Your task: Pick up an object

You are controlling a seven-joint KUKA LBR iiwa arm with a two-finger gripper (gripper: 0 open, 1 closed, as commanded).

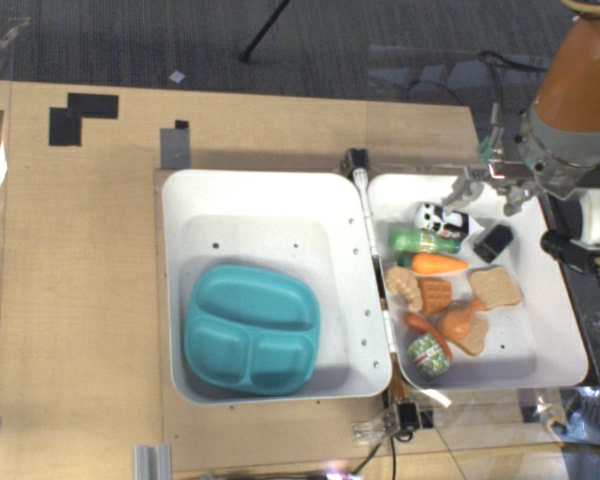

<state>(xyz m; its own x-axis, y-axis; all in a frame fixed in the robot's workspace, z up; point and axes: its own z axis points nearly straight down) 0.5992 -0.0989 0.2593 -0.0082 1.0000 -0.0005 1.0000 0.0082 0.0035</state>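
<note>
Pale wood covered the bench (80, 298), with dark carpet beyond its far edge. Nearest the camera, cables and a connector (405, 418) lay at the bench's front edge between the two bins. In the left bin (270, 193) sat a teal divided tray (250, 328), pushed toward the near left corner. The right bin (550, 308) held a cluster of toy foods along its left side: nearest, a round green-and-red piece (427, 355), then an orange piece (465, 328) touching a red sausage shape (420, 323), a waffle square (435, 293) beside a tan cookie (402, 286), and a slice of bread (495, 288) to their right. Farther back lay a carrot (438, 264), a green bottle (420, 240) and a black-and-white cow figure (440, 218), with a small black block (494, 241) just apart to the right. Over the bin's far right corner hung the gripper (490, 190), its fingers spread apart and nothing between them, above the arm's grey wrist and orange band (585, 68). Black tape patches (80, 116) marked the far left of the bench.
</note>
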